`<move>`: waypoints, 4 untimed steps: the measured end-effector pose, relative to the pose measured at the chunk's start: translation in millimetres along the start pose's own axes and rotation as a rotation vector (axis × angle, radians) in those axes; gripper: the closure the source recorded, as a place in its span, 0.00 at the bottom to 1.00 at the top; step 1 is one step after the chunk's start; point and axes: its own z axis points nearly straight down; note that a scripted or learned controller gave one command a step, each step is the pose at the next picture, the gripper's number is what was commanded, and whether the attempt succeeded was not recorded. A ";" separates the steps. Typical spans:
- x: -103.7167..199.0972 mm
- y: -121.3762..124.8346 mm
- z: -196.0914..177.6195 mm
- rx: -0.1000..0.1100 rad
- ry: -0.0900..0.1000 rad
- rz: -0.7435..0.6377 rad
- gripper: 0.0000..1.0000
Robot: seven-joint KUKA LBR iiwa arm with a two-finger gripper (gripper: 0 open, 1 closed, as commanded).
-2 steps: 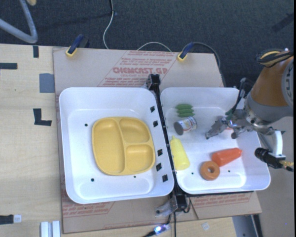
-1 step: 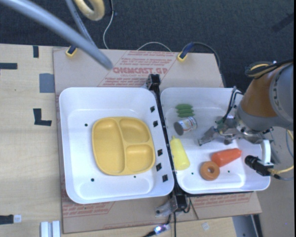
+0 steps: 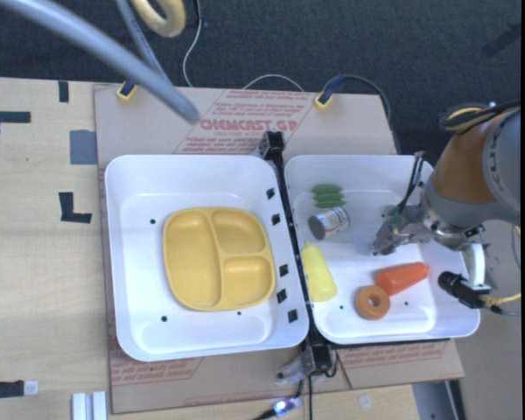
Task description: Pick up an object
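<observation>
the tool (image 3: 392, 237) is being positioned low inside the right bin (image 3: 367, 169), just above the carrot (image 3: 402, 276); whether it is spread or pressed together cannot be told. nothing is being seen pinched. candidate objects are being kept in this bin: a smooth tapered orange carrot, a ringed doughnut (image 3: 372, 303), a yellow block (image 3: 318, 272), a metallic can (image 3: 329, 222). a glossy divided yellow plate (image 3: 219, 258) is being kept in the left bin (image 3: 131, 261).

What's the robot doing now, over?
Pincer low in right bin, holding nothing I can see. Toy carrot lies just beside it, untouched. Small can and donut nearby, not blocking.
</observation>
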 end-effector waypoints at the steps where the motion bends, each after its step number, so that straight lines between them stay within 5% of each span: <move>1: 2.4 6.0 -43.7 -0.003 0.001 0.000 1.00; 2: 8.3 12.6 -104.2 -0.005 0.000 -0.001 1.00; 3: 9.0 12.9 -107.1 0.000 0.001 0.000 1.00; 4: 58.8 23.9 -100.8 0.001 0.002 -0.004 1.00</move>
